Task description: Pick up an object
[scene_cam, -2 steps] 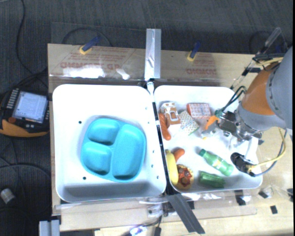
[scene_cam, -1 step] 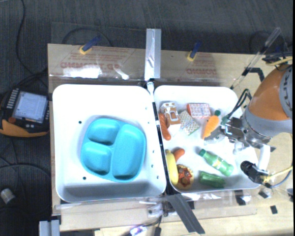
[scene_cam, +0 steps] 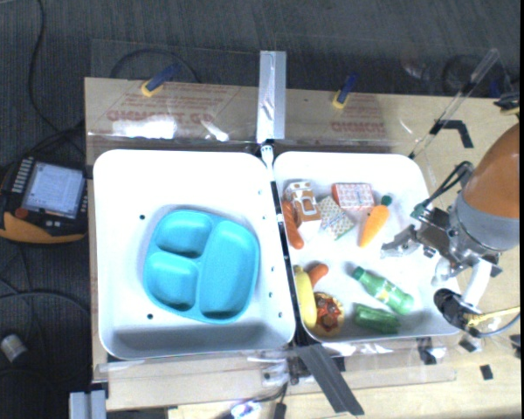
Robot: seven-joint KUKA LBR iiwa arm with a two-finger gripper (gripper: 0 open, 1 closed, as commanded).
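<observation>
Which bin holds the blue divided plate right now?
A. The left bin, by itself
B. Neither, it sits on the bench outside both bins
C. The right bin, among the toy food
A: the blue divided plate lies alone in the left bin, while the carrot, green bottle and other toy food lie in the right bin.

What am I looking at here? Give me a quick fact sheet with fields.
left bin: holds a blue divided tray
right bin: toy carrot, green bottle, banana, small boxes
arm: over the right bin's right edge
gripper: above the bin, near the bottle; nothing seen held
</observation>
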